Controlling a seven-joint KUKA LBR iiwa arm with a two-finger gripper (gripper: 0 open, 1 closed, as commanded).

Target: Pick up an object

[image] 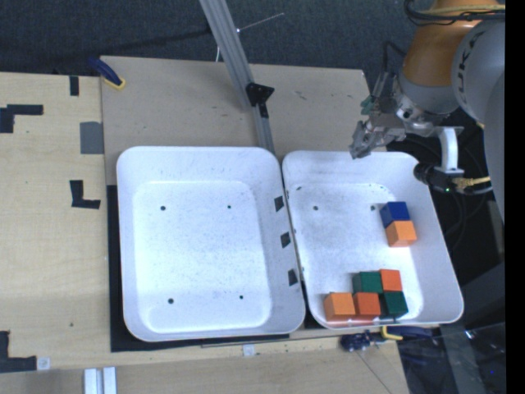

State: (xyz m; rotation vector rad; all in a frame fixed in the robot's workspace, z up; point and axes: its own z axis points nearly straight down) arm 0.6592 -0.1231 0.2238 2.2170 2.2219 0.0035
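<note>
- Camera view: the grey arm's two-finger gripper [362, 148] hangs over the far rim of the right shallow white plastic bin [344, 220]; whether it is released or clenched cannot be told.
- A blue cube block [395, 212] touches an orange cube block [401, 233] near the right wall.
- At the near right corner sit 5 clustered blocks [367, 295], orange and green.
- The left white bin [205, 240] lies beside it on the wooden bench [49, 245].

blocks [373, 294] in right bin [328, 179]
</note>
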